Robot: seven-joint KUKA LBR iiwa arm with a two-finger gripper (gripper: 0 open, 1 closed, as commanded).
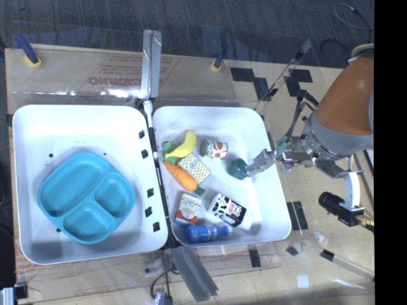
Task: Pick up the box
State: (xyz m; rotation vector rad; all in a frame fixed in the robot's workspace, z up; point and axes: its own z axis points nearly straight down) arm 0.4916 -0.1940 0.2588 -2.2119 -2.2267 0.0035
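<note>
The arm [346, 100] is cut off at the right edge of the view — only its orange band and wrist show. The gripper [261, 162] is small and blurred at the right bin's [267, 129] rim; finger state indeterminate. Print on the box [227, 210] and on the can [214, 149] is too small to read. The carrot [180, 175] overlaps the chequered packet's [194, 168] lower corner. Red lettering on the bench [114, 75] is illegible — seen reversed through film.

Glossy white plastic bins [38, 246] hold a matt blue plastic tray [86, 197] and printed cardboard box [227, 210].
</note>
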